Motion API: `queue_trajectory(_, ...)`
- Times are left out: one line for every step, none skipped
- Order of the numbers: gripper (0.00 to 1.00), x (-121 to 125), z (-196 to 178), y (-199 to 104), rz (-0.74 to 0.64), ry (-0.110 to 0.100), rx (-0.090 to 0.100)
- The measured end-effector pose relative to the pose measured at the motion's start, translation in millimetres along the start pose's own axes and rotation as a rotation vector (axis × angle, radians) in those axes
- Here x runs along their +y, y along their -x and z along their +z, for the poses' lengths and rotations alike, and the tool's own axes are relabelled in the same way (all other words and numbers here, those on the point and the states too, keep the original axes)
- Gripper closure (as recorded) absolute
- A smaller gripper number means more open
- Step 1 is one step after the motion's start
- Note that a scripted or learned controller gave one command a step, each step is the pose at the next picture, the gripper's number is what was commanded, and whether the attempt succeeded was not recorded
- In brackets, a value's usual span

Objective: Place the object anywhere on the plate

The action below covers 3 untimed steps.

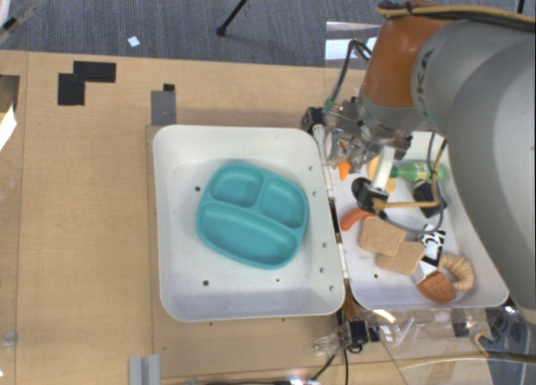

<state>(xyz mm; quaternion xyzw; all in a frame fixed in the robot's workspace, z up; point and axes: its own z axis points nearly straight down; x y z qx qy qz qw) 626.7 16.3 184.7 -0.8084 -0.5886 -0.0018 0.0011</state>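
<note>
Plate [251, 214], teal and split into three sections, lies flat in the middle of the left bin [180, 291], left of the frame's centre and apart from every wall. The arm [469, 82] comes in from the upper right, and its gripper [362, 151] hangs over the upper left corner of the right bin [368, 291], close to the wall between the two bins. Whether it is open or closed I cannot tell, as the wrist hides it. Just below it in the frame lies a small orange piece [344, 171], with a green thing [414, 172] to the right. Lower in that bin sit a red piece [353, 218], two tan slices [387, 243], perhaps toast, touching each other, and a pale curved roll [459, 271] near the lower right corner.
</note>
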Motion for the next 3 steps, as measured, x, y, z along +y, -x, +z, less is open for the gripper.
queue_trajectory(1.00,-24,1,-58,-0.125,-0.001,-0.002)
queue_trajectory(1.00,-72,7,-96,-0.142,-0.002,-0.001)
queue_trajectory(0.00,-70,6,-93,-0.137,0.000,-0.003)
